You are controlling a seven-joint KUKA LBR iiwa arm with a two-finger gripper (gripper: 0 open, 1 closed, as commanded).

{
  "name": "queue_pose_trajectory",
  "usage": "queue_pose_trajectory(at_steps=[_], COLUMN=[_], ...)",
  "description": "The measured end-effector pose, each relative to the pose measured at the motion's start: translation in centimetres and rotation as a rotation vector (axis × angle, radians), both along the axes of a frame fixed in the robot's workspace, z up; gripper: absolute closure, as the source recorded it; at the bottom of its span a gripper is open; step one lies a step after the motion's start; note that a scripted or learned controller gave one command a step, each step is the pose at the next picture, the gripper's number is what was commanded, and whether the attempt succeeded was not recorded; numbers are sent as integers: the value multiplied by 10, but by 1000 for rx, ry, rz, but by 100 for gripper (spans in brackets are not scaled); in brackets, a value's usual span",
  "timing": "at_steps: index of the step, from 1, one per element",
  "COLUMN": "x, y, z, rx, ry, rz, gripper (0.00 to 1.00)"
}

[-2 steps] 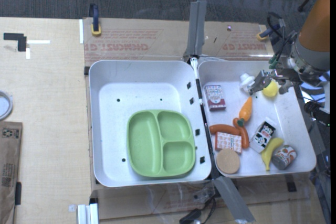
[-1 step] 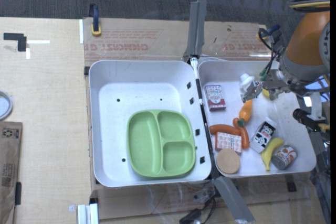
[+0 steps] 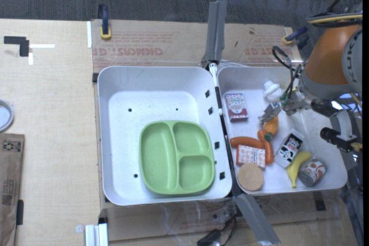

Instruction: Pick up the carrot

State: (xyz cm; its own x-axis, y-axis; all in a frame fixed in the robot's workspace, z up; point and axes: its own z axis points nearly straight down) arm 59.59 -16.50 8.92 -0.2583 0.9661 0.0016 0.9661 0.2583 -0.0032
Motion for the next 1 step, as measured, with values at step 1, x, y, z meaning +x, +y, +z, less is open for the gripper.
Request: queue_pose_trajectory(at_steps=[1], x=[0], y=[-1], z=[7], rx=[0], ry=[1], rz=[-4], gripper=[100])
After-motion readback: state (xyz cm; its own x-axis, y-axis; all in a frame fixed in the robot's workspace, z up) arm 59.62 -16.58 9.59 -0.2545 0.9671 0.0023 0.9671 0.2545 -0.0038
